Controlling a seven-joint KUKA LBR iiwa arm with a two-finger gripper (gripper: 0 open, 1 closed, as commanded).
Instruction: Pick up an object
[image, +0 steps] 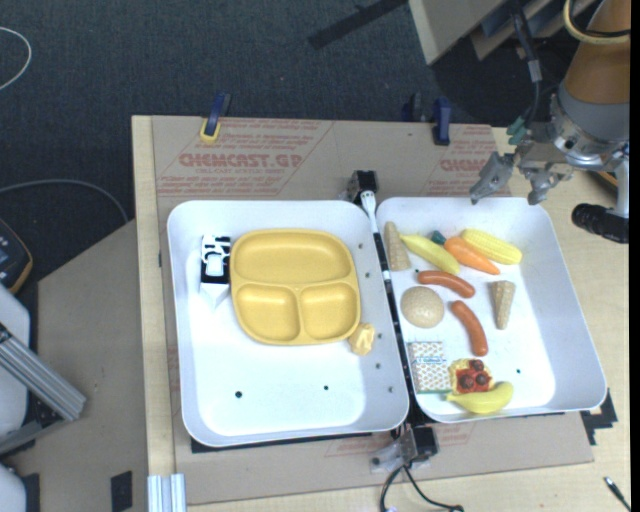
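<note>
bins (300, 405): white plastic, smooth, slight gloss
divided plate (295, 285): yellow plastic, matt
bench board (300, 150): brown cardboard-like, matt, red print
toy food, e.g. sausage (470, 327): glossy plastic
gripper (512, 185): grey metal, dull

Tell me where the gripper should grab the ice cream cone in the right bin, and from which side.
Judging from the view, grip the ice cream cone across its wider upper half, coming straight down from above. It lies flat, pointing toward the near edge, tapering to a tip too thin to pinch. There is bare floor of the right bin on its right; a sausage lies to its left.
</note>
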